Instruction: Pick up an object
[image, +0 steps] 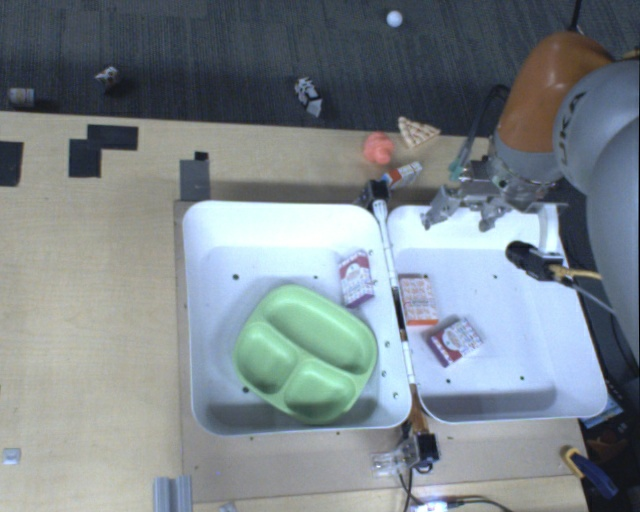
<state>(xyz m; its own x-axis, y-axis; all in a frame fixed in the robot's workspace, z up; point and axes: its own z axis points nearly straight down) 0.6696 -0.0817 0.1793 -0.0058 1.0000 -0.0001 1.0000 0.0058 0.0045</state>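
Red-and-white packet (457, 341), print unreadable, lies in the right bin (560, 345).

I am counting two white bins: the left bin (200, 330) and the right bin (560, 370). I am seeing one green divided plate (305, 350) and three small red-and-white packets: the first (355, 278) in the left bin, the second (417, 300) and third (457, 340) in the right.
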